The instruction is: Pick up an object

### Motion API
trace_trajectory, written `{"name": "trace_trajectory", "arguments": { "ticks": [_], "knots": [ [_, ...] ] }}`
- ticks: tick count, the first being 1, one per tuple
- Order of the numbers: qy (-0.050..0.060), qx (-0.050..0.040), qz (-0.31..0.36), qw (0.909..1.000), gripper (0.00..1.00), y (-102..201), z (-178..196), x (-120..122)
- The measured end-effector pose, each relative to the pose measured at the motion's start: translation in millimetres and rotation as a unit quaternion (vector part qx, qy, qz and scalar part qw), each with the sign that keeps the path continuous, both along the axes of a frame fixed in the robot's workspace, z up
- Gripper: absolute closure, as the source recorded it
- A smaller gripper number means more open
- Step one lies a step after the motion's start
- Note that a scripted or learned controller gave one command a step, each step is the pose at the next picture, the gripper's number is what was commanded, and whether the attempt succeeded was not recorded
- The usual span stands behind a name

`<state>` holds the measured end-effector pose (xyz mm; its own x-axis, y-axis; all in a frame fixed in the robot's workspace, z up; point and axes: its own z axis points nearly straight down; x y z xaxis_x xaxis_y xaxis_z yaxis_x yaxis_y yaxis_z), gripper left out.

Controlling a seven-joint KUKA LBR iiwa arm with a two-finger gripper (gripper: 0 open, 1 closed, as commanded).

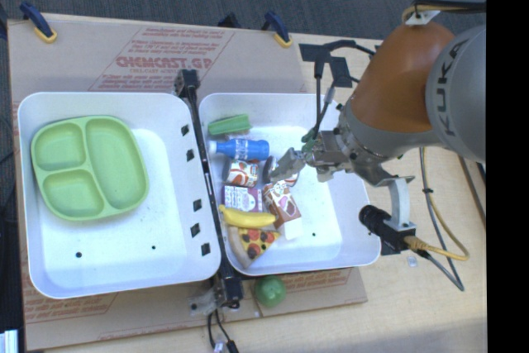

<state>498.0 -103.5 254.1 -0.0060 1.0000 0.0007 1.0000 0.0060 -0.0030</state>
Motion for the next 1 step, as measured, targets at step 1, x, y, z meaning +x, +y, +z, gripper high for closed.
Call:
{"name": "trace_trajectory", "arguments": {
  "ticks": [1],
  "knots": [
    [0.0,0.0,0.0,1.0,0.0,0.0,0.0,0.0]
  ]
}}
